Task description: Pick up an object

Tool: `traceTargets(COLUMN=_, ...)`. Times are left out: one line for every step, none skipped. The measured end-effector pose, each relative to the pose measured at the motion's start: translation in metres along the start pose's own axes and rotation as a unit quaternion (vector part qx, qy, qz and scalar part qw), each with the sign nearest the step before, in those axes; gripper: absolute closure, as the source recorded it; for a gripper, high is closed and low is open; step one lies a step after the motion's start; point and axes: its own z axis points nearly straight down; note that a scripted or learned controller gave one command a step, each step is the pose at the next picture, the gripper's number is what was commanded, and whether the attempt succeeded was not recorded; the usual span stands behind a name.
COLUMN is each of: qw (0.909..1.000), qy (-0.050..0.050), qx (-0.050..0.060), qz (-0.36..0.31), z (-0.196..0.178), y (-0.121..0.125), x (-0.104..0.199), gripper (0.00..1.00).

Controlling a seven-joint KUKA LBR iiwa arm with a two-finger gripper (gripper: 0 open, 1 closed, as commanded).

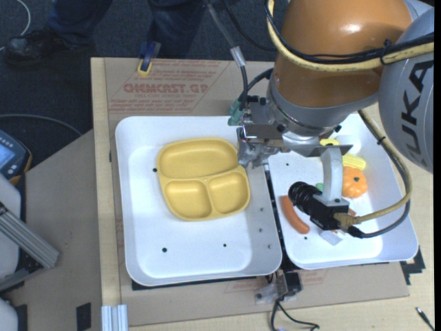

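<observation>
Gripper [253, 156] is held over the right rim of the left bin [138, 240]; how wide it is set cannot be told.
In the camera view, the yellow divided tray [204, 178] is seen in that bin, just left of the gripper; its edge may be clipped and the tray shoved aside rather than grasped.

Bright overhead light, slightly soft focus.
The white left bin [138, 240] is nearly washed out to the left of the yellow divided tray [203, 178] and greyer below it. Up and right of the tray, a pale glare streak sits on the arm's orange band [344, 33]. Beyond the tray, the floor [55, 33] falls dark and grainy.
</observation>
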Motion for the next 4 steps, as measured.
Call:
traceTargets(qw=1.0000, qy=0.000, qx=-0.001, qz=-0.001, z=-0.010, y=0.000, x=0.001, gripper=1.00)
traceTargets(qw=1.0000, qy=0.000, qx=-0.002, qz=-0.001, z=-0.020, y=0.001, x=0.001, gripper=1.00)
traceTargets(qw=1.0000, qy=0.000, qx=-0.003, qz=-0.002, z=-0.030, y=0.001, x=0.002, gripper=1.00)
traceTargets(qw=1.0000, qy=0.001, qx=0.001, qz=-0.003, z=-0.044, y=-0.001, x=0.076, gripper=1.00)
